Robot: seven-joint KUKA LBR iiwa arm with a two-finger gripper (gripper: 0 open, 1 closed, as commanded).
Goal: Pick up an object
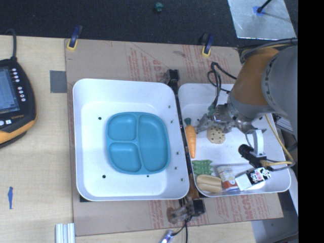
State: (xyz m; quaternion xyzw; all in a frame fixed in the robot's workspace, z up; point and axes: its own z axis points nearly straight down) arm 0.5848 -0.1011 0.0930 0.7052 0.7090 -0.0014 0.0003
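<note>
In right white bin (281, 185), camera view: grey two-finger gripper (216, 123) low over tan round cookie with dark chips (216, 134); finger state cannot tell. Orange plastic carrot (190, 141) near left wall. Blue three-section plate (137, 142) in left white bin (86, 100).

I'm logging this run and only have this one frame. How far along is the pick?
Done: the arm has reached into the right bin, with its end effector low over the cookie. In hand: nothing visibly gripped; the cookie lies on the bin floor just below it. Left: closing on an item and lifting it. The carrot, bread roll and the blue plate in the left bin lie untouched.
</note>
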